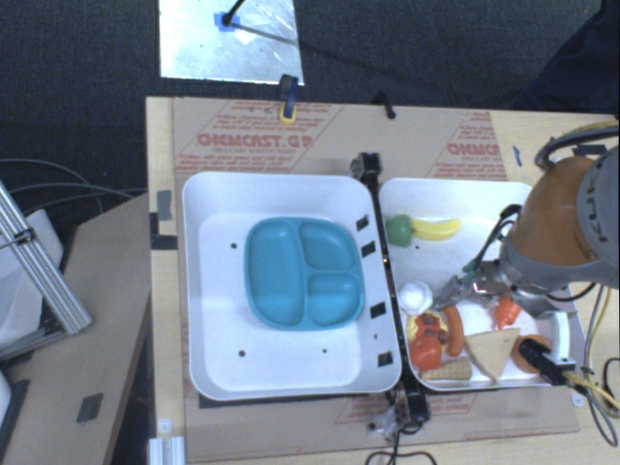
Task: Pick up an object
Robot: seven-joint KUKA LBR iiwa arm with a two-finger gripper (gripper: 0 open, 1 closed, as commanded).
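- I have the arm [567, 226] reaching in from the right and bent down over the right bin [455, 190], because that is where all the loose items lie.
- The gripper [453, 294] sits low over the middle of that bin, angled toward the cluster by the divider; from here I cannot tell how its jaws stand, and I see nothing between them.
- The likeliest pick is the sausage [454, 328], which lies just below the gripper, beside the red piece [425, 338] and touching or nearly touching it.
- A white ball [416, 296] rests against the divider just left of the gripper, so a descent there risks nudging it.
- The banana [436, 228] and green ball [397, 229] lie side by side at the far end, well apart from the crowd; I judge them easier targets, with room around them.
- The wedge [491, 351] and cracker [452, 369] lie flat along the near wall, and the carrot [507, 311] sits just under the wrist, partly shaded by it.
- The left bin [218, 201] holds a blue plate [300, 271] lying flat in its middle, clear of the arm.
- The pick is not yet made, in my judgement; the crowding around the sausage could spoil it.
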